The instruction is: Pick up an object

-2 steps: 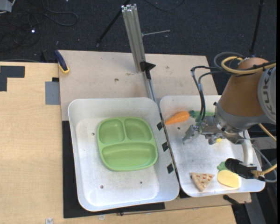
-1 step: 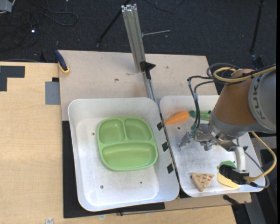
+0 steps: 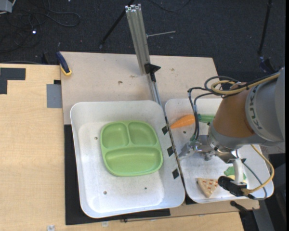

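Carrot [image 3: 183, 121] sits in our right bin [image 3: 260, 189] beside a pizza slice [image 3: 207, 186]; the left bin [image 3: 86, 186] holds a green tray [image 3: 131, 148]. Gripper [image 3: 195, 149] mostly hidden under the arm.

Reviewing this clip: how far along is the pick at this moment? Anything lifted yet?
Done: the arm has reached into the right bin, and the gripper sits low near its left wall. In hand: nothing visibly held. The orange carrot-like piece and the wedge-shaped toy slice lie loose in that bin; the green divided tray rests in the left bin. Left: grasping and lifting an object.
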